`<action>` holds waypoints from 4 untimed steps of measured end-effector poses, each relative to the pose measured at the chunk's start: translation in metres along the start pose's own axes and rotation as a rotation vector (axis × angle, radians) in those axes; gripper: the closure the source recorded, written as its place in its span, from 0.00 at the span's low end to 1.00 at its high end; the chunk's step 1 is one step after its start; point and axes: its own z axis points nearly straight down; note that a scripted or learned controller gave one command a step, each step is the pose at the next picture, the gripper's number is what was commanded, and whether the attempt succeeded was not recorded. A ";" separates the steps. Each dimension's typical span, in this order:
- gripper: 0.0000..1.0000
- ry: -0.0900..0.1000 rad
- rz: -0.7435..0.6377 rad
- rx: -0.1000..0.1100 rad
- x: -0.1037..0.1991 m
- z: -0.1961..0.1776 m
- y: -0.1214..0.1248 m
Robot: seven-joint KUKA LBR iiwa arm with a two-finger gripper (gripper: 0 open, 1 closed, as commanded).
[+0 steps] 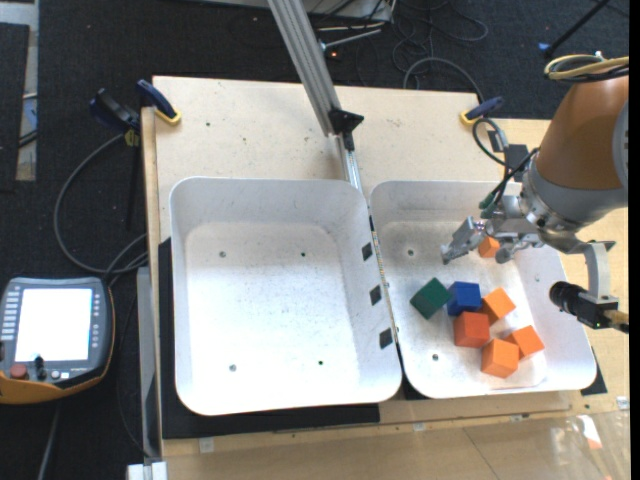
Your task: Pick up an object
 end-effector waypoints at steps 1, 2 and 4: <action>0.00 -0.001 -0.005 0.002 -0.002 0.115 0.076; 0.00 -0.001 -0.004 -0.003 0.008 0.119 0.104; 0.00 -0.002 -0.003 0.000 0.007 0.119 0.103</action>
